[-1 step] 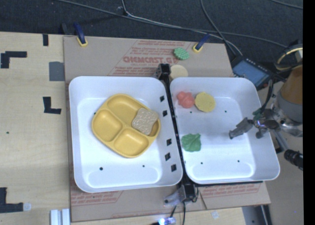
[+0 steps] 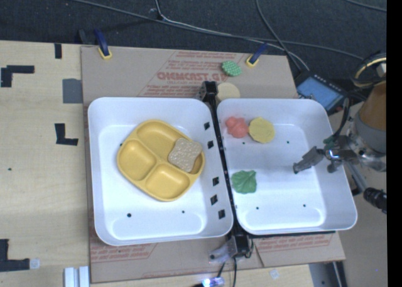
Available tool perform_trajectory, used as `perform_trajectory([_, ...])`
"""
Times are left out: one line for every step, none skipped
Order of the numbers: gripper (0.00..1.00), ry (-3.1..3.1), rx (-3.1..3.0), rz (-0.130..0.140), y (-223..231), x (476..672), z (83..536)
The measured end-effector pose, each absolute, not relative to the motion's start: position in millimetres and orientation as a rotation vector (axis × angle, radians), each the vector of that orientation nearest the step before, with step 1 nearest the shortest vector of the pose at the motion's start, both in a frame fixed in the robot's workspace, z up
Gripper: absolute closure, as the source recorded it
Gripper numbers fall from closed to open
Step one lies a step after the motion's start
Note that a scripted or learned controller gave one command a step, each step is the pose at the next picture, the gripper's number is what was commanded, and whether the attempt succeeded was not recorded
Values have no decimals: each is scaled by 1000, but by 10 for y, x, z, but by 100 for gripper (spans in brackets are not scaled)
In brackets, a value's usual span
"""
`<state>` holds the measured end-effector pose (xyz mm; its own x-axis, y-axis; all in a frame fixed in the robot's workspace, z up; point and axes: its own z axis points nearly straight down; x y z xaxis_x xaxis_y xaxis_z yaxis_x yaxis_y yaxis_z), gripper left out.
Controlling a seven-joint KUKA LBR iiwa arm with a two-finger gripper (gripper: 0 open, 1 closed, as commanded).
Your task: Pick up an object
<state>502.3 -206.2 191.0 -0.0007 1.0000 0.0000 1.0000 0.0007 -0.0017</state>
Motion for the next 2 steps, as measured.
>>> perform_trajectory([0, -2219, -2217, 5, -2015, 4966, 1457])
perform_trajectory([0, -2220, -2216, 4, -1951, 5045, 922])
